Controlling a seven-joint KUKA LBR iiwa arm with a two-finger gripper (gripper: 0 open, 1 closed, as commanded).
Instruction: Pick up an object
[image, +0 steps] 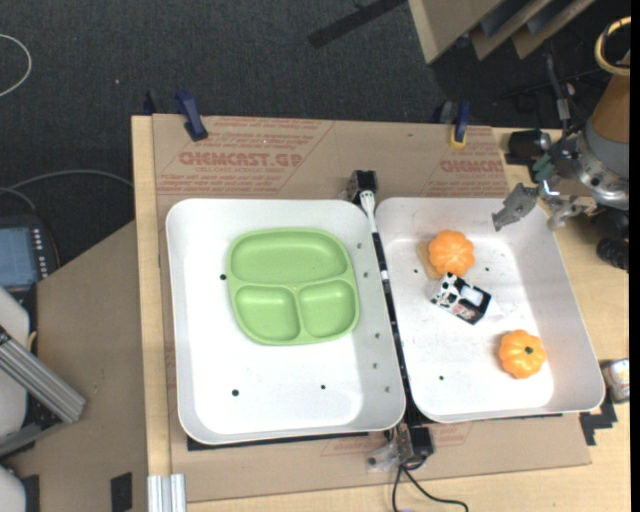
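Note:
The right bin (560, 300) holds three things: an orange pumpkin-like ball (450, 250) near its far left, a small black-and-white toy (461, 298) just in front of that ball, and a second small orange pumpkin (521, 353) towards the near right. My gripper (535, 210) hangs over the far right corner of this bin, well apart from all three. Its two grey fingers (514, 208) are spread, open, with nothing between them.
The left bin (200, 330) holds a green divided plate (293, 285) with three compartments. A black strip (380, 270) runs between the bins. Blue and yellow clamps (190, 113) grip the cardboard sheet at the back.

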